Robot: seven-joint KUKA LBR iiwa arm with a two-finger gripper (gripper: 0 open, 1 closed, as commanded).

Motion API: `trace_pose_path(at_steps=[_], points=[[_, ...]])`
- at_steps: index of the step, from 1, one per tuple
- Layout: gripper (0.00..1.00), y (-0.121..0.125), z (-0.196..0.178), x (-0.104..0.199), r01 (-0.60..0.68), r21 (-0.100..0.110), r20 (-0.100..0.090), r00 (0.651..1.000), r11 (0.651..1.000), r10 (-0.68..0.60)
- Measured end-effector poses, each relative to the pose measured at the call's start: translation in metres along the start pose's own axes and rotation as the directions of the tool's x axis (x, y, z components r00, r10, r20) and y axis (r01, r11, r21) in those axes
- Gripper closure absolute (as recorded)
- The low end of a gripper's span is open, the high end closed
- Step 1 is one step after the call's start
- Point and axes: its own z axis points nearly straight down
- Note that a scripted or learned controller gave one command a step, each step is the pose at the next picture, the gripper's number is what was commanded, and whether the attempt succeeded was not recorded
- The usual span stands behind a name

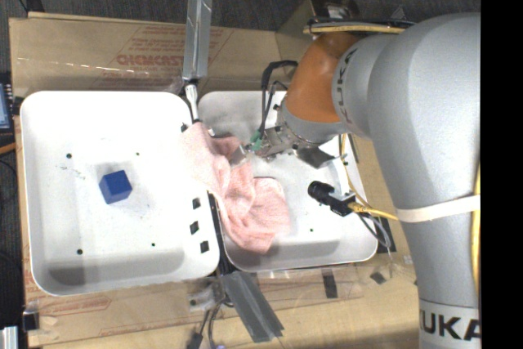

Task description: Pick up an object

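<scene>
Gripper: the gripper (260, 145) sits low in the right bin, at the upper end of the pink cloth; whether it is spread or pressed together cannot be told, since the wrist hides most of it.
Cloth: the pink cloth (249, 200) lies crumpled in the right bin (327, 245), against its left wall, with one corner draped over the rim toward the left bin.
Long axis: the cloth runs from upper left, at the shared rim, down to lower right, where it bunches into its widest fold near the bin's front.
Contact: the tool tip looks to be touching or just above the cloth's upper folds; no fabric is seen pinched.
Doing it well: in judgement, the grasp should take a raised fold and not flat fabric, close fully before rising, and lift straight up so the draped corner slides free of the rim instead of snagging.
Risk: a thin pinch may slip out as the cloth's weight comes on.
Other object: a blue cube (116, 185) rests in the left bin (49, 127), well apart from the arm (425, 118).
</scene>
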Motion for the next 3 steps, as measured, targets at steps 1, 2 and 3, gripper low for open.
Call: trace_pose_path(at_steps=[1, 2, 3], points=[[1.0, 0.0, -0.01, 0.001, 0.002, 0.002, -0.001, 1.0, 1.0, -0.002], [0.0, 0.0, -0.01, 0.001, 0.003, 0.002, 0.0, 1.0, 1.0, -0.003], [0.0, 0.055, -0.001, -0.02, -0.131, -0.002, 0.001, 0.991, 0.991, 0.131]])
